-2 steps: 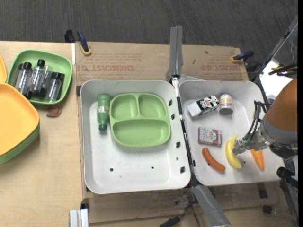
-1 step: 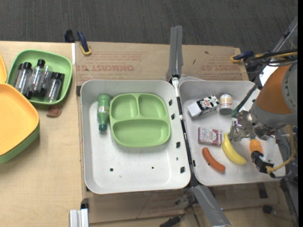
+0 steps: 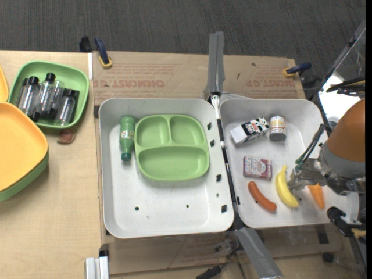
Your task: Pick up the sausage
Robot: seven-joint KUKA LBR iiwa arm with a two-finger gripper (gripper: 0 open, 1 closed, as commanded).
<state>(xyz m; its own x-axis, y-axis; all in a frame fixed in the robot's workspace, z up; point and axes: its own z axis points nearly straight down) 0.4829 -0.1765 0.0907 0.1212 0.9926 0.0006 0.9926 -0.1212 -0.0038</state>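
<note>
Approach step, nothing gripped yet. Small reddish-orange sausage (image 3: pixel 262 196) lying slantwise on the floor of the right-hand shallow white bin (image 3: pixel 256 111), near its front edge, just left of the yellow banana (image 3: pixel 285 188). Two-finger gripper (image 3: pixel 300 176) low at the banana's right side; spread impossible to tell. Next: across the banana, down over the sausage's middle.
</note>
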